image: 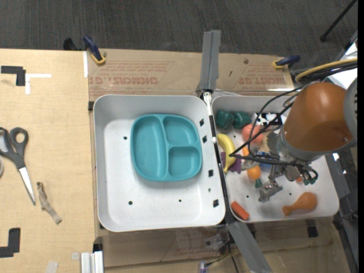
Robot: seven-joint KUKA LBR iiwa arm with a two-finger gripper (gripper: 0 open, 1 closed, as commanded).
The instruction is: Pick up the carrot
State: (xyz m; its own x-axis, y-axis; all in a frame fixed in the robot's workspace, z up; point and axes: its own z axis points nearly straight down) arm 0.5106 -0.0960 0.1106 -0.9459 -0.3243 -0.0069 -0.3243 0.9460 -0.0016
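The carrot [240, 211] is a short orange-red piece lying in the front left corner of the right bin [324, 212], close to its wall. My gripper [268, 191] hangs over the bin floor, up and to the right of the carrot and apart from it. The orange band of the arm [315, 118] covers much of the bin's right side. Nothing shows in the gripper.
A tan toy drumstick [300, 203] lies just right of the gripper. A yellow banana [226, 148], green pieces [233, 118], a peach-coloured ball [250, 132] and a small orange piece [254, 172] crowd the bin's left and back. The left bin [114, 209] holds a teal divided plate [166, 147].
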